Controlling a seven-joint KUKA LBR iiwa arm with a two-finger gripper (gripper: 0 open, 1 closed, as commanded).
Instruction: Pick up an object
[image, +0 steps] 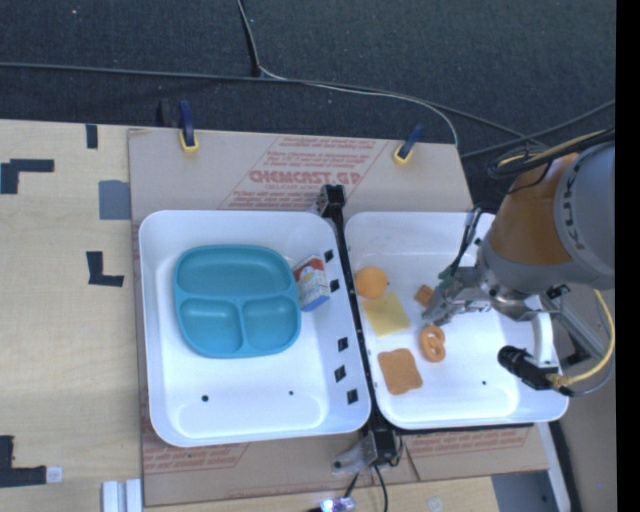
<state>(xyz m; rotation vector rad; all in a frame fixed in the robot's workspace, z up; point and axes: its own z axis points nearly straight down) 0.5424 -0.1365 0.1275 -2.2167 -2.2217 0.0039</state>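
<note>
1. My gripper (436, 312) hangs low in the right bin (480, 395), its tip just above a small orange ring-shaped piece (432, 344) and just beside a little brown block (424, 295). From this view I cannot tell how it is set or whether it has hold of anything.
2. Left of the ring lie a pale yellow slice (385, 314), an orange ball (371, 282) touching its upper edge, and a tan toast-like piece (400, 371) nearer the front wall.
3. The left bin (240, 420) holds a blue divided plate (238, 300) with a small carton (312, 282) at its right rim.
4. Both bins sit on a cardboard sheet (290, 170), clamped at its far edge, on a light wooden bench (60, 340). Dark carpet (400, 50) crossed by a cable lies beyond.
</note>
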